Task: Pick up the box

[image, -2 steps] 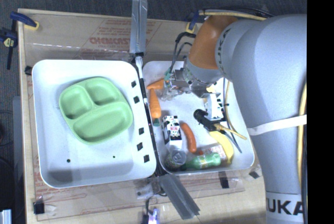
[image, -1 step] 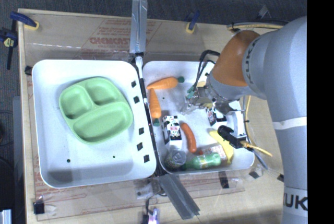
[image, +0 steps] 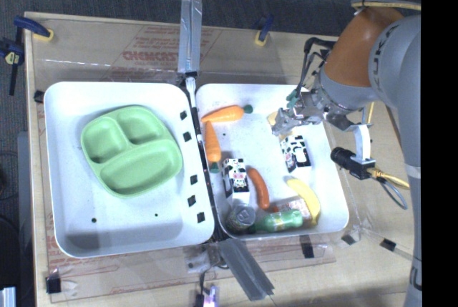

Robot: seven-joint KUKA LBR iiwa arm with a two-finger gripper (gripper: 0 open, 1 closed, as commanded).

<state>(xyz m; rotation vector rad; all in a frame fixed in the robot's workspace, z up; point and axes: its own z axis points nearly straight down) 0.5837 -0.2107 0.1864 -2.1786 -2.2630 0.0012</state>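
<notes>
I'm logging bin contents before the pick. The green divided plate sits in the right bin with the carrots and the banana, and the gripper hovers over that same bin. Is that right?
Not quite. The camera view shows the green divided plate in the left bin, alone. The carrots and banana lie in the right bin, and the gripper hovers over that one.
</notes>
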